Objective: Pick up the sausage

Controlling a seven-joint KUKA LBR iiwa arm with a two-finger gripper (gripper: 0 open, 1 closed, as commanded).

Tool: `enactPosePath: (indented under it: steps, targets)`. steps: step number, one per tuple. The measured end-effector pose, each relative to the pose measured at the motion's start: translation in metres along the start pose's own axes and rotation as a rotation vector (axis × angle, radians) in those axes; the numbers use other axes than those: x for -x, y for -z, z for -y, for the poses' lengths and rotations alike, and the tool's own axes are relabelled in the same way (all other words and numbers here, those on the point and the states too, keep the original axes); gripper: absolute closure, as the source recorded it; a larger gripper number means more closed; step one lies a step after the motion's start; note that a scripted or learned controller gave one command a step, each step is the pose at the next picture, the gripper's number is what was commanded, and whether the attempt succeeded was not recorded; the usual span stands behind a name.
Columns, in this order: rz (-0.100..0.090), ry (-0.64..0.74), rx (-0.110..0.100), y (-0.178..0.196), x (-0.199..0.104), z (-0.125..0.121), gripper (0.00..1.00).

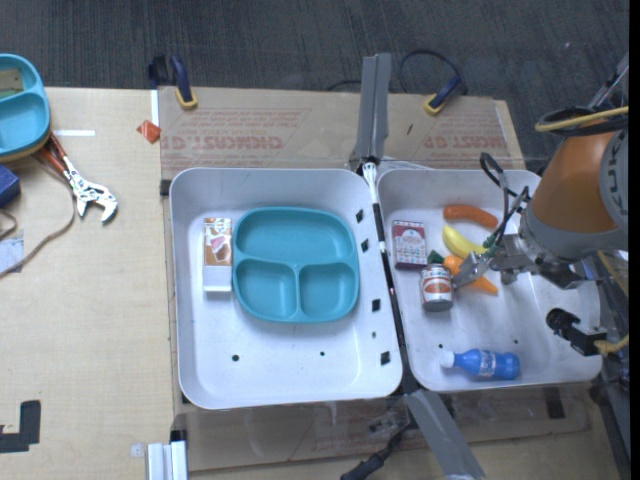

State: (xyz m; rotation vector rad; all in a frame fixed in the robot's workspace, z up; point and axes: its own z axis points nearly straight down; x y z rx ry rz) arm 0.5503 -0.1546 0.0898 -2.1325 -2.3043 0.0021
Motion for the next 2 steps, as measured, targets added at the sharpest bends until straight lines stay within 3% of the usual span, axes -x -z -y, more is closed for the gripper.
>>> enactPosePath:
  steps: [1,2]
  targets:
    - [-0.002,-0.003,-0.005,0.006,0.001,0.001,1.00]
    - [0.001,-0.177,-0.003,0.096,-0.028,0.035,1.00]
